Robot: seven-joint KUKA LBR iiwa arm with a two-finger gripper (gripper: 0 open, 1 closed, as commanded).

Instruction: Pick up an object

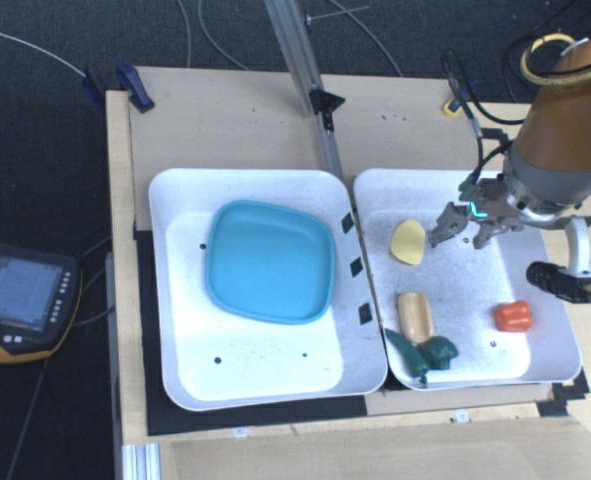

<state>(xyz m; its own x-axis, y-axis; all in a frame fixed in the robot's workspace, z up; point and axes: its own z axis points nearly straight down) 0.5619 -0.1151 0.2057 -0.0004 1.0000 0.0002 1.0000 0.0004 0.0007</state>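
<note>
My gripper (465, 233) hangs over the upper middle of the right bin (545, 368), its two dark fingers spread open with nothing between them. A pale yellow rounded piece (408, 242) lies just left of the fingertips, a little apart from them. Below it a tan cylinder (415, 316) lies lengthwise, and a dark green piece (422, 353) rests at the bin's front edge. A small red-orange object (513, 316) sits toward the bin's right side.
The left bin (175, 368) holds a large blue square plate (271, 260). A grey metal pole (297, 43) slants down between the bins. A black part (563, 281) juts from the arm over the right bin's right side. A pendant (20, 303) lies off the bench at left.
</note>
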